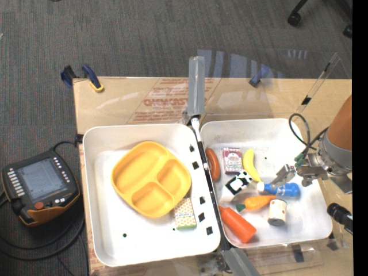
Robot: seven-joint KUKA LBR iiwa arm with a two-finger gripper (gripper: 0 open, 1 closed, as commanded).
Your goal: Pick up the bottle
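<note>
The bottle (283,190) is blue with a white cap and lies on its side in the right bin (299,131), cap pointing left. My gripper (296,177) hangs just above and slightly behind it, reaching in from the right. Its fingers (283,175) stand apart, open, with nothing between them. The bottle rests on the bin floor, apart from the fingers.
Close around the bottle lie a toy carrot (259,203), a white can (278,211), a banana (250,164), a black-and-white piece (238,183) and a red-orange cylinder (238,224). A maroon box (232,158) sits further back. The left bin holds a yellow divided plate (152,178) and a small carton (185,213).
</note>
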